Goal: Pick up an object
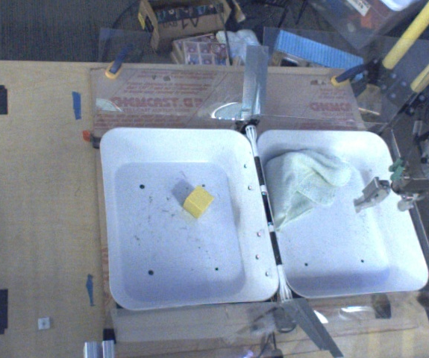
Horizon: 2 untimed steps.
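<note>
The gripper hangs over the right bin near its three o'clock rim; from here I cannot tell how it is set. Just at its nine o'clock lies a crumpled pale cloth, bunched against the bin's left wall and stretching roughly ten to four. That looks the nearer pick. Further toward nine o'clock, in the left bin, sits a small yellow block.
</note>
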Motion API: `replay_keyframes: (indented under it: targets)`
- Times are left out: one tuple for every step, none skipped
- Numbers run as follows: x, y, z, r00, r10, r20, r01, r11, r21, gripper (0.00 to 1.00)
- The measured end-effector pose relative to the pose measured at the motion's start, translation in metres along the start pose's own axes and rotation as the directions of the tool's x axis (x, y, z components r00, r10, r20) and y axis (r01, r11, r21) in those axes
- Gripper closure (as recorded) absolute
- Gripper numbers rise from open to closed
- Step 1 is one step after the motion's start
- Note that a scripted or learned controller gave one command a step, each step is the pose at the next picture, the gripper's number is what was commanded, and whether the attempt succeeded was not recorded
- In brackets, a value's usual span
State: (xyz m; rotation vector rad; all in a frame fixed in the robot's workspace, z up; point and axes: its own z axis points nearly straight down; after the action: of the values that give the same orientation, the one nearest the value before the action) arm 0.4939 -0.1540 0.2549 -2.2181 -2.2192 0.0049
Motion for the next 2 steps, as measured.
replay_keyframes:
  targets:
    - [0.025, 0.092, 0.066, 1.000, 0.017, 0.001, -0.017, 1.000, -0.003, 0.00]
    - [0.047, 0.174, 0.142, 0.946, -0.324, 0.003, 0.324, 0.946, -0.004, 0.00]
